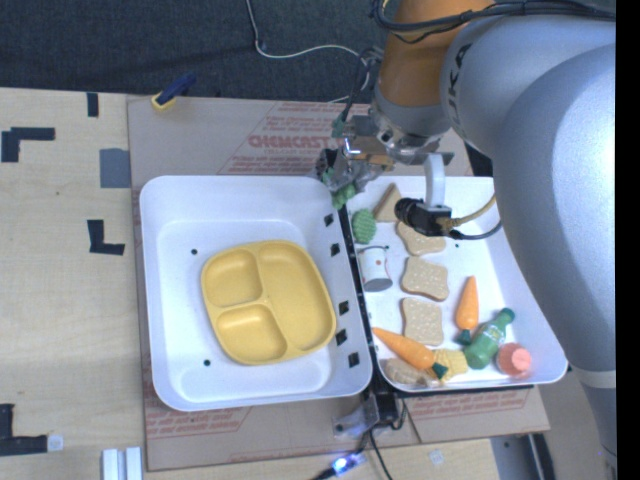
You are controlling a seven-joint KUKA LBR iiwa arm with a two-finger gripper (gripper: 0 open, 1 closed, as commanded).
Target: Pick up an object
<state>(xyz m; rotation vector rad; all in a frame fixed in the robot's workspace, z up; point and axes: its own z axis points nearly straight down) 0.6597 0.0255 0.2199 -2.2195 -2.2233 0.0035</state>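
End effector (pixel 345 173) above upright green item (pixel 362 226), right bin's (pixel 520 278) far-left corner.

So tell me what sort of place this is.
Probably a robotics lab bench set up for pick-and-place trials. A grey arm reaches over two white bins, one holding a yellow divided plate, the other toy food such as carrots and bread slices.

The arm (pixel 545 138) is a thick, smooth cylinder of pale grey with a soft sheen, rounded at its joints. Above the wrist sits a glossy orange band (pixel 425 43), dome-shaped, with thin black cables (pixel 470 10) looped across its top. Just below the band the wrist narrows into a cluster of dark metal parts with small brass and silver fittings (pixel 362 150). A black cable (pixel 468 230) curls out beside that cluster.
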